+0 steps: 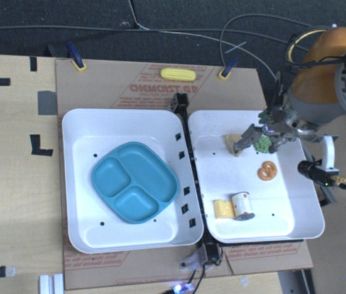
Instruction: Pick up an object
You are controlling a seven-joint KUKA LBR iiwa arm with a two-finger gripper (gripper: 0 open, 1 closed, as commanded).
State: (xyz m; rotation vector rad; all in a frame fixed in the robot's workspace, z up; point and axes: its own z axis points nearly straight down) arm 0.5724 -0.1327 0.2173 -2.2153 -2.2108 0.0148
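Observation:
My gripper (259, 143) is low over the far part of the right bin (283, 225), with its fingers spread wide, so it is open. A small green broccoli-like piece (262, 144) lies between the fingers, and I see no finger pressing on it. A tan chunk (230, 141) sits just by the left fingertip (241, 146). An orange pretzel-like ring (267, 171) lies nearer the front, to the right. A small silver can (242, 204) and a yellow block (223, 209) rest side by side near the bin's front.
The left bin (78, 164) holds a blue divided plate (135, 181). A yellow banana-shaped toy (177, 74) lies on the cardboard behind the bins. A black divider (186, 158) runs between the bins. Cables hang over the arm at the back right.

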